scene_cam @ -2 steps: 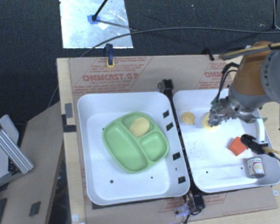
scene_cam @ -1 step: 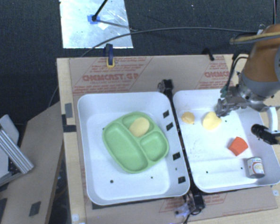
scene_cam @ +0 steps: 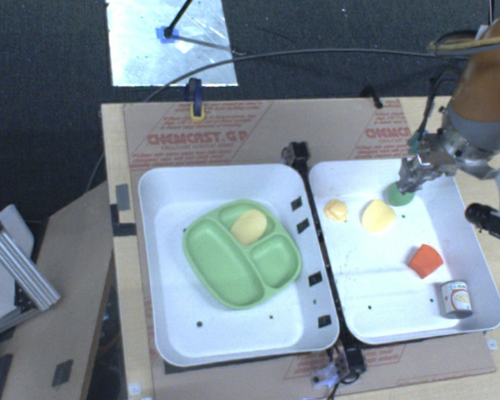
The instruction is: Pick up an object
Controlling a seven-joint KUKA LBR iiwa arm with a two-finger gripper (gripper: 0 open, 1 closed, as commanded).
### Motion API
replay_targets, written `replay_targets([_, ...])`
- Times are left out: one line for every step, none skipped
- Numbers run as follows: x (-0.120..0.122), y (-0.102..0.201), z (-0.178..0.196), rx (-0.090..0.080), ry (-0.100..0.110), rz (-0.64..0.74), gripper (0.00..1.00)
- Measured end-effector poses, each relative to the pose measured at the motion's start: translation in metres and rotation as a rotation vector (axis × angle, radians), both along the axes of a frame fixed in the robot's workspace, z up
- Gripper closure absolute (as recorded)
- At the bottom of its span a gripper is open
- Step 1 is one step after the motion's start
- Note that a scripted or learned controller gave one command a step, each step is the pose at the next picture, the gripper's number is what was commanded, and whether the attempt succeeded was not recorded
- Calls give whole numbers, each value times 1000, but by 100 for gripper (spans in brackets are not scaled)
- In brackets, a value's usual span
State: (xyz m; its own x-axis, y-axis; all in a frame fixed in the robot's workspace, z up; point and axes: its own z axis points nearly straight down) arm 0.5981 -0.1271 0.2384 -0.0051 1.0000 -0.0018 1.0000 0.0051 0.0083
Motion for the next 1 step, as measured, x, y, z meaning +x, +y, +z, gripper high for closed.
replay_targets([1,56,-12,4,7,5,100])
